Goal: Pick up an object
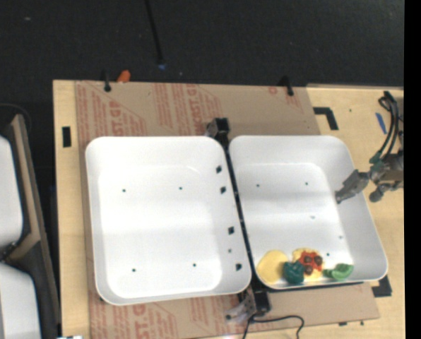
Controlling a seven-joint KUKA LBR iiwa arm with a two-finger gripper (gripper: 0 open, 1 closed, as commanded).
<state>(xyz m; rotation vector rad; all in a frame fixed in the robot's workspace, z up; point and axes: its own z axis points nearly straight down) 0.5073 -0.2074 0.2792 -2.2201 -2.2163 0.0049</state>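
Bench (161, 108) carries two white bins side by side. Left bin (161, 217) has just a few dark specks on its floor. Right bin (295, 203) has all the objects, bunched in its near corner against the front wall.

Gripper (357, 186) sits at the right bin's far-right rim, well apart from the pile. Two fingers look spread, nothing between them, so it holds nothing (small in view, so call that a read, not a certainty).

Step in hand: approach. Judgement: travel across to the near corner, come down steeply and target an outer piece, since the wall crowds the pile.

Objects, big to small: pale yellow disc (270, 265), teal lump (293, 272) touching it, red-orange piece (309, 260) behind, small green piece (342, 270) at the right end. The green piece looks like the freest pick.
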